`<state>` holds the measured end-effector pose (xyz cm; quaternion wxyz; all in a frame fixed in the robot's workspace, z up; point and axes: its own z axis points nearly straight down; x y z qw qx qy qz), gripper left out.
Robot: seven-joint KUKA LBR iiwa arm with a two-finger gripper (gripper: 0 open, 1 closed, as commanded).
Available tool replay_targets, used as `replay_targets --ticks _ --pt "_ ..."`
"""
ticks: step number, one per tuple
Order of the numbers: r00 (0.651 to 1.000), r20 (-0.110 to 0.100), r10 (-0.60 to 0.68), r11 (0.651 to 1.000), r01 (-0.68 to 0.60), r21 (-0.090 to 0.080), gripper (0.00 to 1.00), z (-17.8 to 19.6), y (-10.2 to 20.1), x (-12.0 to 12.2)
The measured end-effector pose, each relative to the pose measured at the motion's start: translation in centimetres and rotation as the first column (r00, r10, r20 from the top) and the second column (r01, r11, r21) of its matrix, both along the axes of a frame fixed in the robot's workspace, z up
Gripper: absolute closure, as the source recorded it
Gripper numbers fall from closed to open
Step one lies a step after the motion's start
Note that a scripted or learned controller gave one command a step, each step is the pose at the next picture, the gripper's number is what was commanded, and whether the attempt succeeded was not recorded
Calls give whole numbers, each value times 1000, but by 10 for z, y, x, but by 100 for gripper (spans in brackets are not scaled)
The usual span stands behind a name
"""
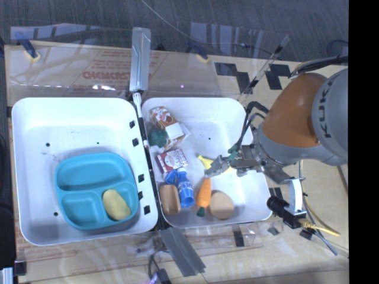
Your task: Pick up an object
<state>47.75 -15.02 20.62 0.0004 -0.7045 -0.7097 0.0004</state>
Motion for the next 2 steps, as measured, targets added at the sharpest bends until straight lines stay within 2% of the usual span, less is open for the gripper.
replay_targets --ticks 1,2 --pt "992 3 128 992 -128 -1 0 -113 -12 49" --pt "948 1 318 948 -318 1 0 -63 5 20"
